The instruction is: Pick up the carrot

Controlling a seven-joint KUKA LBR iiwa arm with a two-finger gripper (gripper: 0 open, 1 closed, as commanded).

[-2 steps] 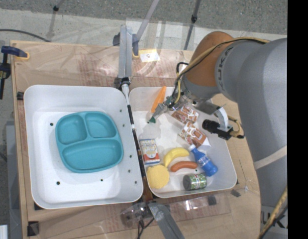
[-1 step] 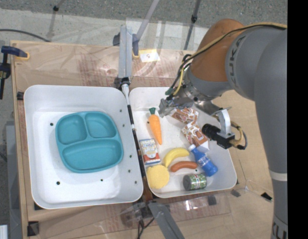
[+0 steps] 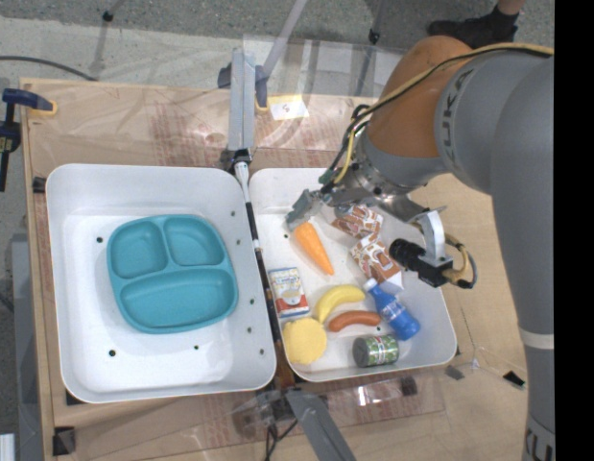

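A teal three-compartment plastic plate [image 3: 172, 271] sits in the left white bin [image 3: 66, 286]. In the right white bin [image 3: 442, 339], at centre frame, the orange tapered carrot [image 3: 314, 247] lies just below the gripper [image 3: 311, 206]; whether the gripper is released or clenched, I cannot tell.

1. Both bins [image 3: 66, 257] look like smooth, slightly glossy white plastic.
2. The teal divided plate [image 3: 172, 272] is matt plastic.
3. The table [image 3: 133, 128] looks like pale wood under clear film.
4. The carrot [image 3: 314, 246] looks smooth, faintly shiny plastic.

A blue divided plate [image 3: 172, 273] in the left bin [image 3: 61, 286]; banana [image 3: 337, 302] beside sausage [image 3: 354, 321].
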